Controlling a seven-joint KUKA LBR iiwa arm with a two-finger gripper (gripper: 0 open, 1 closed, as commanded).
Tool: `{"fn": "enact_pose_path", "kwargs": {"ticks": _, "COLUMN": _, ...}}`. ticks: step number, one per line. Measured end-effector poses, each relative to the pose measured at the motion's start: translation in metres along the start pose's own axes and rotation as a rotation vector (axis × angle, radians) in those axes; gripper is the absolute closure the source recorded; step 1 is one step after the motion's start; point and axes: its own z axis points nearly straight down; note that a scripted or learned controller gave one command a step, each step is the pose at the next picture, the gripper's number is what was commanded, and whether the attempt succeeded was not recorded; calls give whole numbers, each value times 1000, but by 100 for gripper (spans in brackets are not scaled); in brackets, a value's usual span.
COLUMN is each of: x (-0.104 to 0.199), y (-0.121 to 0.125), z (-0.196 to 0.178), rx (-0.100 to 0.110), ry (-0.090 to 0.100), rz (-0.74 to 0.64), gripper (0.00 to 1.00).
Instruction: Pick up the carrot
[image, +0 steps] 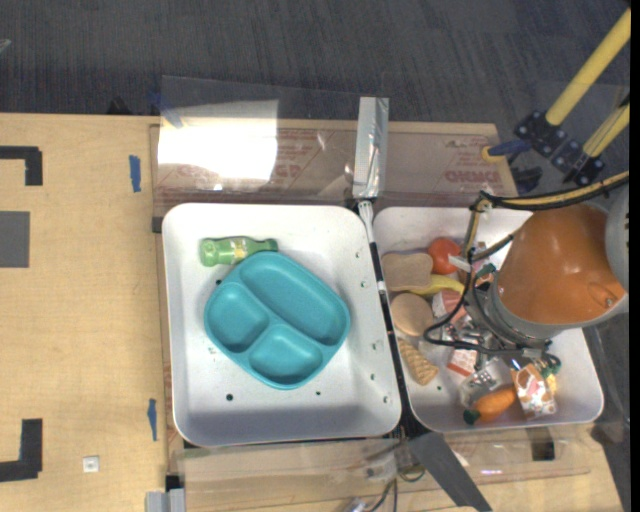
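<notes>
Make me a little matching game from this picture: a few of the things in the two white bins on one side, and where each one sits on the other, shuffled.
Things:
1. teal plastic divided plate
2. green plastic bottle
3. small orange carrot
4. red tomato-like toy

Places:
A. right bin, near front edge
B. left bin, middle
C. right bin, towards the back
D. left bin, just behind the plate

Pairs: 1-B, 2-D, 3-A, 4-C

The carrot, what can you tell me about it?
The carrot is small and orange, probably a plastic toy, with a dark end pointing left. It lies on its side near the front edge of the right bin, just below the arm's wrist, with a colourful packet close beside it on its right.
</notes>
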Motion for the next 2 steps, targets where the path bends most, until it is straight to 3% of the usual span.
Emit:
{"fn": "enact_pose_path", "kwargs": {"ticks": 1, "x": -69, "y": -47, "z": 2, "rx": -2, "ry": 5, "rz": 23, "gripper": 0}}
{"fn": "enact_pose_path", "kwargs": {"ticks": 2, "x": 10, "y": -16, "z": 1, "rx": -5, "ry": 8, "rz": -43, "gripper": 0}}
